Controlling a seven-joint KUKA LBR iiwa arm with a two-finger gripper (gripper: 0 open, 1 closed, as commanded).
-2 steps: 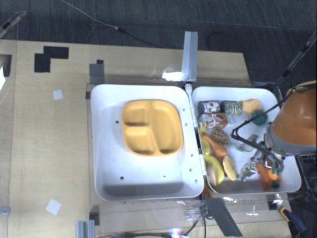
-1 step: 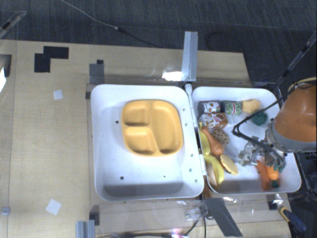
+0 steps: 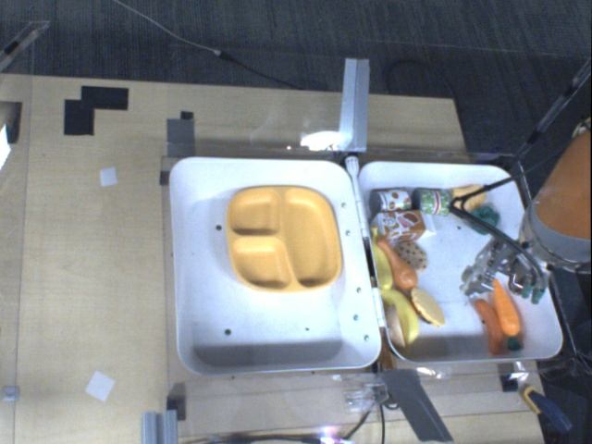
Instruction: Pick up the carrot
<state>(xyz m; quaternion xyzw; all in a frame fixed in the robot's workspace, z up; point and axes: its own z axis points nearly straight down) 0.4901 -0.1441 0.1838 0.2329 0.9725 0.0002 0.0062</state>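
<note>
Carrot [image 3: 506,309] in right bin [image 3: 546,345]; yellow tray [image 3: 282,239] in left bin [image 3: 199,276].

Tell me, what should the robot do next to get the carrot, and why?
Probably lower straight down. The gripper hovers right at the top end of a carrot lying in the right bin, and nothing sits between its fingers yet.

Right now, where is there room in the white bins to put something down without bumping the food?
The left bin has bare floor all around the yellow divided plate, widest below it. In the right bin, a bare patch lies between the food pile along its left wall and the gripper. It is crowded along that left wall, and at the right by the carrot.
</note>
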